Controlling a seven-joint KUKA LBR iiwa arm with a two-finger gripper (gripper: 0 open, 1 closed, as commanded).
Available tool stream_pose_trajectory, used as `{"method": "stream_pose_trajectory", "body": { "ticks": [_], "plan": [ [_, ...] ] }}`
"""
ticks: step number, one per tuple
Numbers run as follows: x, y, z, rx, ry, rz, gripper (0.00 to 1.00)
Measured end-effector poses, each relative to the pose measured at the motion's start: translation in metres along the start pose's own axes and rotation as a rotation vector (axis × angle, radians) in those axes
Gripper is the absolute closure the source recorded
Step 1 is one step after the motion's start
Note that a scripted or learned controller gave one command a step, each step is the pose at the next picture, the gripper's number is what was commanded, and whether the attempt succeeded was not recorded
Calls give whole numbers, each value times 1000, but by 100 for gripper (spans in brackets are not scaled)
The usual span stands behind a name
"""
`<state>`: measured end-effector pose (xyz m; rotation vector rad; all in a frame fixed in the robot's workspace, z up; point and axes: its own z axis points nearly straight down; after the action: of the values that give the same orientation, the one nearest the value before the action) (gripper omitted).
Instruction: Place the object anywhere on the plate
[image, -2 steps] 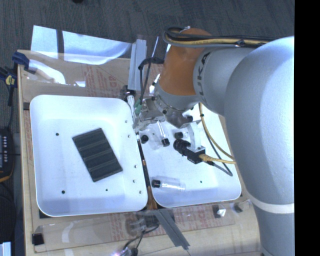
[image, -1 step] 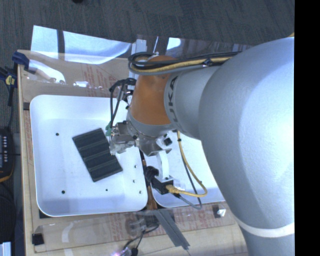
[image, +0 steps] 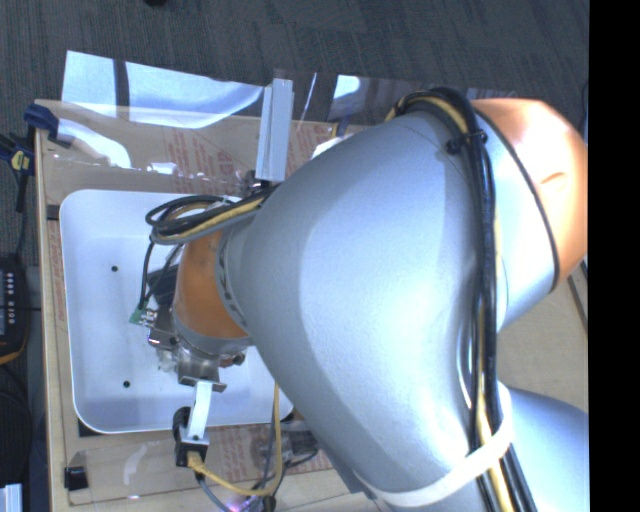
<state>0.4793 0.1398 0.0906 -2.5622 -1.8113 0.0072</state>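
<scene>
Grey arm (image: 400, 300) hangs end effector (image: 185, 355) over white bin (image: 90, 300).

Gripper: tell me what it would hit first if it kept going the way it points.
Most likely the floor of the white bin, since the gripper points down into it. The arm hides the spot right beneath and depth is unclear, so this is a guess.

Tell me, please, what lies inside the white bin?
The bin shows a bare white floor with two small dark specks. The arm covers its right side, so whatever lies there cannot be seen.
</scene>
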Motion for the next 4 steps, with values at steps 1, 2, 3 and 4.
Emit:
{"method": "stream_pose_trajectory", "body": {
  "ticks": [1,2,3,4],
  "plan": [
    [0,0,0,-1,0,1,0],
    [-27,60,-101,0,1,146,0],
    [-24,58,-110,7,-1,133,100],
    [-87,139,-100,2,0,303,100]
  ]
}}
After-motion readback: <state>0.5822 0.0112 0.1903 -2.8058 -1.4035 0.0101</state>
